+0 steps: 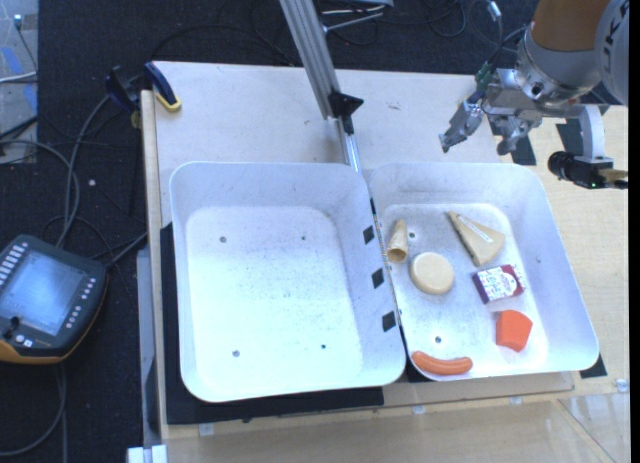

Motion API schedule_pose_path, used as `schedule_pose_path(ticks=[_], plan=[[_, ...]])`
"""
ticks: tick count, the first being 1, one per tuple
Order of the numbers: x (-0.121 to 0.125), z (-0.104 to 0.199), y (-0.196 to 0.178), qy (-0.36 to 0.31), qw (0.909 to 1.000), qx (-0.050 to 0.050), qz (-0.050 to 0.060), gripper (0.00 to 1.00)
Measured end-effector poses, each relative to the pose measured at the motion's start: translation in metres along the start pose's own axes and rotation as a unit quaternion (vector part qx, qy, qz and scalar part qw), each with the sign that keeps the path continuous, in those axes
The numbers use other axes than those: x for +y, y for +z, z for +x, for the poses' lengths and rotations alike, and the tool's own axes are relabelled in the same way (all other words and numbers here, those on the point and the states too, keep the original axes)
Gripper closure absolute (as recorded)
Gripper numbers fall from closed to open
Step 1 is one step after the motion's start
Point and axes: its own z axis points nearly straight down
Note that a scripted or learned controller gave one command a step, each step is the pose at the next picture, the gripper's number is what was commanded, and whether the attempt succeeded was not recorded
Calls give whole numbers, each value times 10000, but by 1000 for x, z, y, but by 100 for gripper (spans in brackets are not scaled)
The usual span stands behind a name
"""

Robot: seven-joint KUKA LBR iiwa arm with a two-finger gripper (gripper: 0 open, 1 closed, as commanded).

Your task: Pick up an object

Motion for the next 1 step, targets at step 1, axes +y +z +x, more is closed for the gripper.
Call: schedule_pose_path(ticks=[1], plan=[[0, 9, 133, -1, 10000, 5, 38, 0]])
